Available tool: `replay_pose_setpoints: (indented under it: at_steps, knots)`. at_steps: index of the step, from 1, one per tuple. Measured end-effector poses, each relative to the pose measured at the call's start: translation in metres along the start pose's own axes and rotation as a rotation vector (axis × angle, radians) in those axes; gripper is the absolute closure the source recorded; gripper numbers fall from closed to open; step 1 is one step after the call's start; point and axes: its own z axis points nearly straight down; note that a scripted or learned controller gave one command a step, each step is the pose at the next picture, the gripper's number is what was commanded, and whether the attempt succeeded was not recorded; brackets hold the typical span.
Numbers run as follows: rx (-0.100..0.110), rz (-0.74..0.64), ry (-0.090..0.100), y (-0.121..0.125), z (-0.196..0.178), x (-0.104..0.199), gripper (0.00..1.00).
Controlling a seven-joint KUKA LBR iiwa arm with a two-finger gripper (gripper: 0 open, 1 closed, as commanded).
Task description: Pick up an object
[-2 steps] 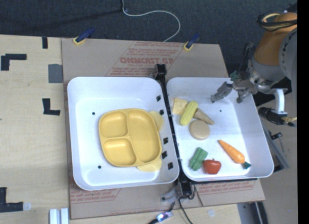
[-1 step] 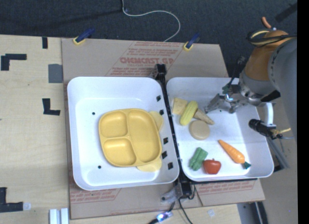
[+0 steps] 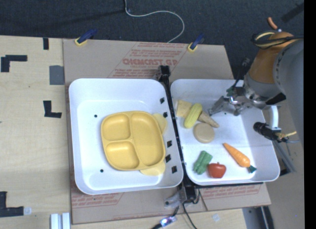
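Nothing has been lifted as yet: every object in view lies on a bin floor, so the pick is judged not begun beyond the approach. The arm (image 3: pixel 269 67) reaches over the far right edge of the right bin (image 3: pixel 261 173), and the gripper (image 3: pixel 217 108) is low over the far half of that bin, pointing towards the divide between the bins. Its opening cannot be made out at this slant, and no object is seen between its tips.

Candidate objects all rest in the right bin. A corn cob (image 3: pixel 193 115) lies near the far left corner, touching a pale yellow wedge (image 3: pixel 182 107) on its left side. A tan cone-shaped piece (image 3: pixel 208 120) lies just beside the cob, nearest the gripper. A round beige disc (image 3: pixel 204 133) sits just nearward of these. Towards the near edge are a green vegetable (image 3: pixel 202 162), a red tomato (image 3: pixel 216 170) touching it, and an orange carrot (image 3: pixel 237 155) near the right corner.

The left bin (image 3: pixel 79 124) carries a yellow divided plate (image 3: pixel 132 140), with a flat pale yellow piece (image 3: pixel 153 170) showing from under its near edge.

Obstructions: the cob, wedge, cone and disc are crowded, so a closing grip there risks catching or nudging a neighbour. The carrot stands most apart. A cable (image 3: pixel 148 12) lies beyond the far edge, well clear.
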Motion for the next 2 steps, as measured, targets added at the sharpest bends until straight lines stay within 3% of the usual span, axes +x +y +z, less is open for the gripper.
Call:
replay_pose_setpoints:
  at_steps: [1,2]
  knots:
    - [-0.002,-0.001,-0.001,0.001,-0.011,0.0,1.0]
    - [-0.005,0.002,0.001,-0.002,-0.055,-0.004,1.0]
